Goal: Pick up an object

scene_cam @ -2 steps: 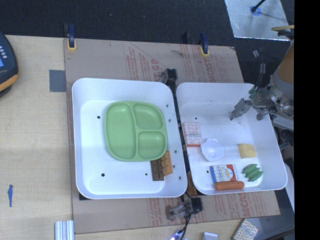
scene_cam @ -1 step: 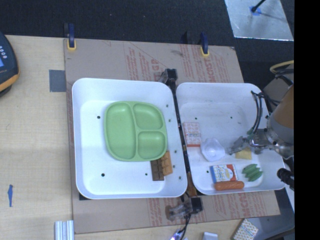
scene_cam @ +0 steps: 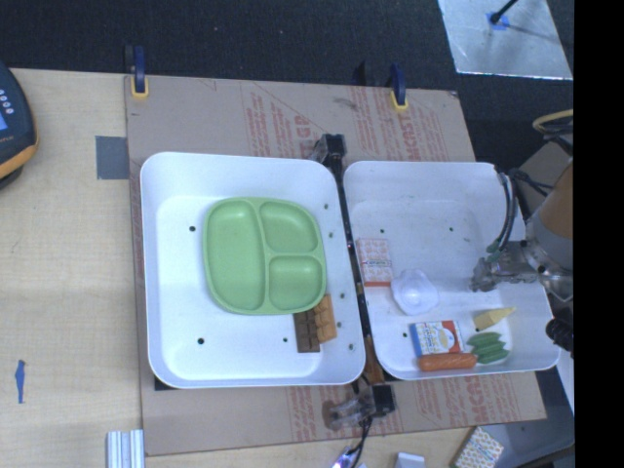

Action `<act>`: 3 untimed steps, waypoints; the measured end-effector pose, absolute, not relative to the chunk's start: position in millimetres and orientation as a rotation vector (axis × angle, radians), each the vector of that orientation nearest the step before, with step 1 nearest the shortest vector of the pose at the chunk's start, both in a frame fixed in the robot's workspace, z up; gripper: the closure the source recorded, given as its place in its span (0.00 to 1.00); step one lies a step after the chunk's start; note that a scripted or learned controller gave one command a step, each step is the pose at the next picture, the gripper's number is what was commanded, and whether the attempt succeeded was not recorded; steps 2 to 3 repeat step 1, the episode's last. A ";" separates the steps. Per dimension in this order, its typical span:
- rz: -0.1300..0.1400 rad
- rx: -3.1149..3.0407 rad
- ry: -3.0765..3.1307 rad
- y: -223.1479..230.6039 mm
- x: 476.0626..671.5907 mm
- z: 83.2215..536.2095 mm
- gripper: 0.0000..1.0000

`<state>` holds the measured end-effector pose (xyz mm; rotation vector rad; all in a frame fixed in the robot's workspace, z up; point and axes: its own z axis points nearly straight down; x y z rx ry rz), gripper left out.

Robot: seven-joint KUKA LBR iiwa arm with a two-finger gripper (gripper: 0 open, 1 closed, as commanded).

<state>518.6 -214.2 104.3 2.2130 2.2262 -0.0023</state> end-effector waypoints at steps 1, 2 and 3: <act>0.012 2.202 2.232 -136.3 578.9 193.8 1.00; 0.012 2.202 2.232 -136.3 578.9 193.8 1.00; 0.012 2.202 2.232 -136.3 578.9 193.8 1.00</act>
